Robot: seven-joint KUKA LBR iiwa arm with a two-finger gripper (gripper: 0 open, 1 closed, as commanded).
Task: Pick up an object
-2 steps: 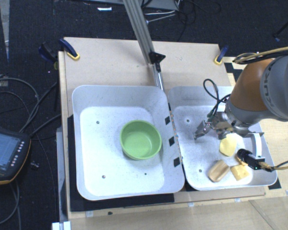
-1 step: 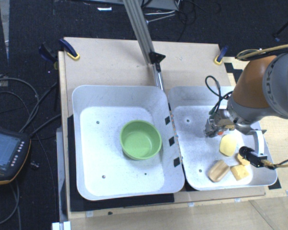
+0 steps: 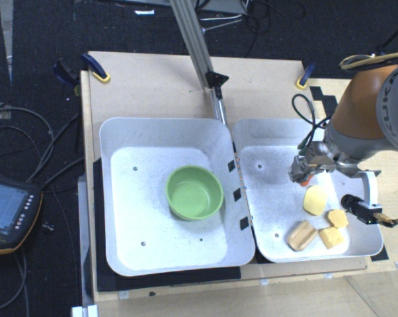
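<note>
Hovering over the right bin [image 3: 265, 152], the hand [image 3: 303, 169] is sitting just above the pale yellow piece [image 3: 314, 201]; can't tell its grip state. Since the tan block [image 3: 302, 235] and yellow chunks [image 3: 334, 228] are crowding close, I'm guessing it's risking nudging instead of grabbing.

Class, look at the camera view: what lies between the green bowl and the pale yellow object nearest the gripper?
Between the green bowl and the pale yellow object lie bare bin floor and the two bins' adjoining rims with their dark clips, as the camera view shows.
</note>
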